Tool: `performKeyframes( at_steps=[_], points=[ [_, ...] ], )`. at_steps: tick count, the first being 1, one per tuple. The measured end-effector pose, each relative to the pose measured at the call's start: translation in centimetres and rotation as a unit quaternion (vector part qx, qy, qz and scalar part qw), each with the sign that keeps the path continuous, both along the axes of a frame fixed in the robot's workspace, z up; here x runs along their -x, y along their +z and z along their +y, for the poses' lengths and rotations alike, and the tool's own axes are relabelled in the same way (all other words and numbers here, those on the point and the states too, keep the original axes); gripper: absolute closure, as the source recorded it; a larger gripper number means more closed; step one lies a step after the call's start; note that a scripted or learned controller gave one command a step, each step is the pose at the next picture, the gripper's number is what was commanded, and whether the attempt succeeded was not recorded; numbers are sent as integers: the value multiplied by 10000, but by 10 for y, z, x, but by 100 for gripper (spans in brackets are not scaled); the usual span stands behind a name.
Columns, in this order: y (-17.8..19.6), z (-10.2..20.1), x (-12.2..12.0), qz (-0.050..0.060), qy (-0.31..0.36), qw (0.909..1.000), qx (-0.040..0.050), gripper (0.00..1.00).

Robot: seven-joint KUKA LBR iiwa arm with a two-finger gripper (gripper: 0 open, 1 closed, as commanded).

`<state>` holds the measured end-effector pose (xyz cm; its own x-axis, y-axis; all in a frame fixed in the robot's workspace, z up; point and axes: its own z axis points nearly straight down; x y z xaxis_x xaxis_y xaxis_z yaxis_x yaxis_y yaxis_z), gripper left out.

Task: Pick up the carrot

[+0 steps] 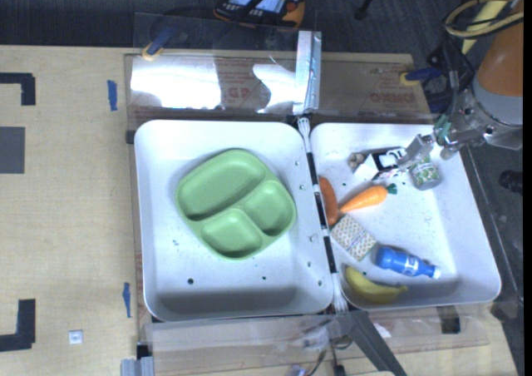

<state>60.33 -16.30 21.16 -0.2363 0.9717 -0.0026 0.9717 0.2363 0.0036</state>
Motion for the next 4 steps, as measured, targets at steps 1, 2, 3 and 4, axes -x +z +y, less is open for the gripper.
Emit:
performKeyframes(
  at_steps=[1, 2, 3, 4],
  points=[
    [-81, 48, 11, 14, 552, 9985, -9, 0],
    [-125, 47, 2, -2, 515, 9987, -9, 0],
    [-45, -6, 62, 11, 1285, 9917, -2, 0],
    [-27, -11, 70, 3, 983, 9952, 0, 0]
  ],
)
